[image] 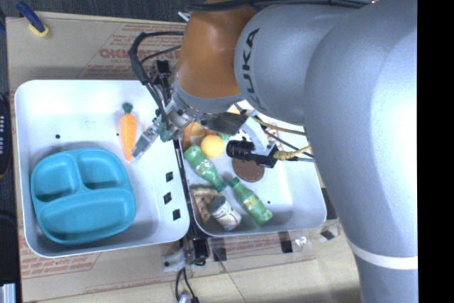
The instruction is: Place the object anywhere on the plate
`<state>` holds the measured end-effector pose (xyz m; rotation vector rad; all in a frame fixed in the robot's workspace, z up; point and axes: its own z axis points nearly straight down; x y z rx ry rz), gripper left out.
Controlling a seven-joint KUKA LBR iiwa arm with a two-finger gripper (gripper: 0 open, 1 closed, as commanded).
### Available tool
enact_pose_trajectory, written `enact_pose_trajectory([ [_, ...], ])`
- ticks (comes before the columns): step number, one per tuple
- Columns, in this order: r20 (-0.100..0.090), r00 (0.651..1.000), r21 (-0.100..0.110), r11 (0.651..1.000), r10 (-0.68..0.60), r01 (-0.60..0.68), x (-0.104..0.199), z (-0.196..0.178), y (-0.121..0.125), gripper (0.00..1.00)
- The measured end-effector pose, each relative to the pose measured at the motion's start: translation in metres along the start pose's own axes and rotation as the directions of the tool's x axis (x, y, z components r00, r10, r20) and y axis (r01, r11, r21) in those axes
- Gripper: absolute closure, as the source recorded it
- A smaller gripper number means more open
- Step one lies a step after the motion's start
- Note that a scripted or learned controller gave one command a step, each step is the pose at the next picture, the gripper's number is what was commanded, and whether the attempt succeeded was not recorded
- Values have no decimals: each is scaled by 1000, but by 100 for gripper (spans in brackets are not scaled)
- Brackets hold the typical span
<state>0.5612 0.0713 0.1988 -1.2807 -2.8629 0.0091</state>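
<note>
Reaching in from the right, my gripper (144, 144) hangs over the left bin (71, 99), just beside the carrot (128, 132). Fingers: cannot tell whether open or closed. Carrot lies on the bin floor, above the blue plate (81, 194), not on it. Right bin (298, 204) holds two green bottles (202, 167), a yellow ball (211, 146).

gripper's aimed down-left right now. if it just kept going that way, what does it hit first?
Likely the carrot: the gripper sits just right of its lower end. Beyond that lies the blue plate. Height is unclear from this view, so it might pass above.
</note>
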Motion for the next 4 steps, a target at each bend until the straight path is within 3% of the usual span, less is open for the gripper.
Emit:
enact_pose_trajectory([
  [1, 0, 1000, 3, 1000, -9, 9, -1, -10, 1, 100],
  [2, 3, 999, -6, 999, -38, 38, 34, -17, 40, 100],
  [3, 2, 968, 0, 968, -252, 252, 41, -22, 9, 100],
  [4, 2, 968, 0, 968, -251, 251, 41, -22, 9, 0],
])
